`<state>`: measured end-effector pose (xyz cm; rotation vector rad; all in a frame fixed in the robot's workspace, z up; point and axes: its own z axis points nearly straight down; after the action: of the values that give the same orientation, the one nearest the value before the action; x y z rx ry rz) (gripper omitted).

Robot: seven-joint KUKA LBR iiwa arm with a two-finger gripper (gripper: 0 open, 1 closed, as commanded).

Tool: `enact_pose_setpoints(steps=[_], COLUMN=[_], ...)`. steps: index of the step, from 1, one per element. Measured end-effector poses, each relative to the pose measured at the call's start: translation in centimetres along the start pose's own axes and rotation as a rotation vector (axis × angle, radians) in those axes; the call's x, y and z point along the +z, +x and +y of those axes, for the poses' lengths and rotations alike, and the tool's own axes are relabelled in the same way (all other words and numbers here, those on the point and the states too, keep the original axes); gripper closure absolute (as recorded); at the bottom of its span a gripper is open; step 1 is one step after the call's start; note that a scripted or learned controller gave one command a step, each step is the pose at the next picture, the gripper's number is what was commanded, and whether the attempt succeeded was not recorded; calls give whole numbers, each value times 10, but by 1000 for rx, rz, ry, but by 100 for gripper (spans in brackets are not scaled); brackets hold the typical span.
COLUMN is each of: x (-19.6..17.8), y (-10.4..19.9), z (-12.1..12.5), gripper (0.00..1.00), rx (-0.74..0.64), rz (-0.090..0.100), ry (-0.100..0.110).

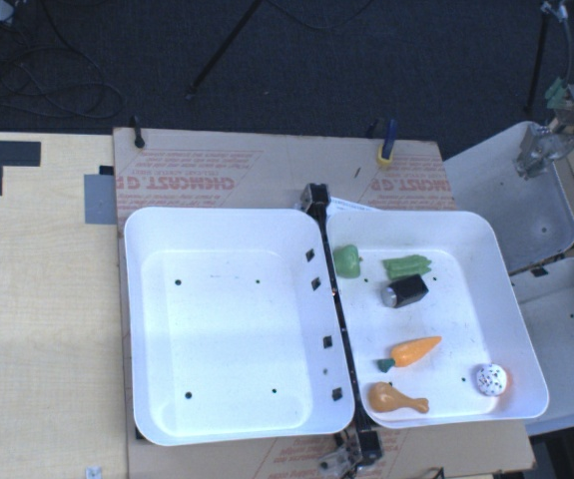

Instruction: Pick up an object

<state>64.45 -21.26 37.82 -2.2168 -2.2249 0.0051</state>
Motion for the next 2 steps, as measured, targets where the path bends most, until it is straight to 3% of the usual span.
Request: enact_pose_setpoints(steps=[1, 2], x=[-131, -161], y=[-2, 74], z=[-66, -40], gripper=[100, 100], rx=[7, -3], rz=[-3, 2], ry=[-15, -5])
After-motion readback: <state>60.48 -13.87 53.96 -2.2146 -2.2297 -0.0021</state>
